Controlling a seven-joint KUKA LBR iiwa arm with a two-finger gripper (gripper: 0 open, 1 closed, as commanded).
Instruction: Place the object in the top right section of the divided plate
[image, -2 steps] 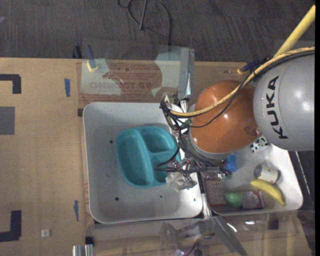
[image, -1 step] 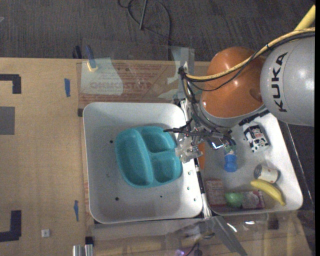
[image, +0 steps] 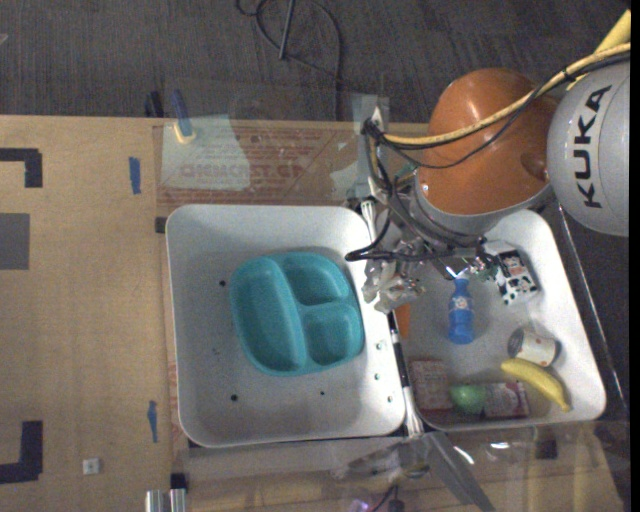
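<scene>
The arm's jaws (image: 392, 285) hang over the seam between the two white bins, at the left edge of the right bin (image: 580, 330); cables and the wrist hide them, so I cannot tell whether they are apart, closed, or gripping anything. Left of the jaws, in the left bin (image: 200, 380), lies the teal divided plate (image: 296, 312), with nothing in its sections. Just right of the jaws stands a blue bottle (image: 460, 315), with a black-and-white patterned object (image: 513, 277) beyond it. Further right and lower are a small white cup (image: 535, 347) and a banana (image: 535, 383). Below the jaws, near the bin's lower wall, lie a green object (image: 465, 397) and flat packets (image: 432, 383).
</scene>
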